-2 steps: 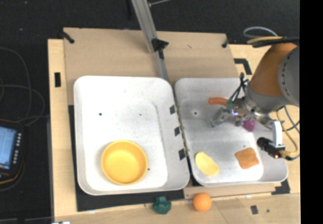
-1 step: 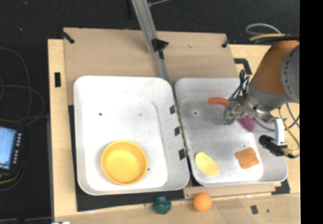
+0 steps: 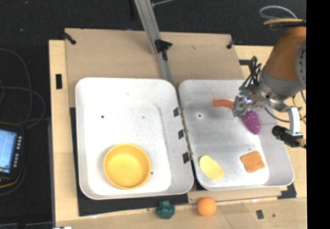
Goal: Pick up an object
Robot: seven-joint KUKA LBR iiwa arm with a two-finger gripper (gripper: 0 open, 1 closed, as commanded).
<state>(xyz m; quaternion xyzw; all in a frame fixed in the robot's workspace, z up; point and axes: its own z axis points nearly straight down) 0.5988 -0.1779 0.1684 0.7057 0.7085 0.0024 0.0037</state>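
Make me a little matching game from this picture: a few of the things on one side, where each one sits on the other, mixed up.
Things:
1. bowl
2. grapes
3. orange ball
4. carrot

Places:
A. on the bench, in front of the bins
B. left bin
C. right bin, beside the gripper
D. right bin, far end, left of the gripper

Pairs: 1-B, 2-C, 3-A, 4-D
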